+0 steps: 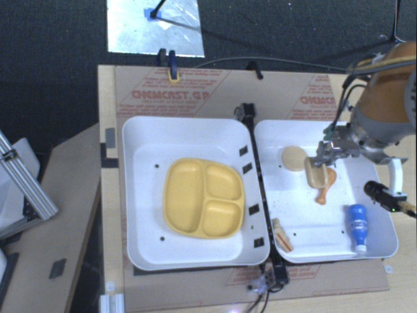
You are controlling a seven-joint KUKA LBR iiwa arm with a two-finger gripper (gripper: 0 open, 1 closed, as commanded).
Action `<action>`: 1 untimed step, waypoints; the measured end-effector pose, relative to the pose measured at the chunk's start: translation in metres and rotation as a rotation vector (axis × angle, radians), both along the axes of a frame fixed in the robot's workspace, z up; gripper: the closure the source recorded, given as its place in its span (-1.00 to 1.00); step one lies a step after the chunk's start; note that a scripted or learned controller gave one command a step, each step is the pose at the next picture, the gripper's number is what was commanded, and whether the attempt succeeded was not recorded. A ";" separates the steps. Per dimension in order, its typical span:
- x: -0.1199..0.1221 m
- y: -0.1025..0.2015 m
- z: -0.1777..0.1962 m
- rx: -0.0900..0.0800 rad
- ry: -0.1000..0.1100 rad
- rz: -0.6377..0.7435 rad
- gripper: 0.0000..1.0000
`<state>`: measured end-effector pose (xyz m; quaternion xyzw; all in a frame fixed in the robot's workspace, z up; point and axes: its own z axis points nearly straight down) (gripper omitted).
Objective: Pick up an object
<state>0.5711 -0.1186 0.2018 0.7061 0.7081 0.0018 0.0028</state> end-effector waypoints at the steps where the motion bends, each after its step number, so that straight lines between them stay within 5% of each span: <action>1: 0.001 0.000 0.031 0.001 0.002 0.001 1.00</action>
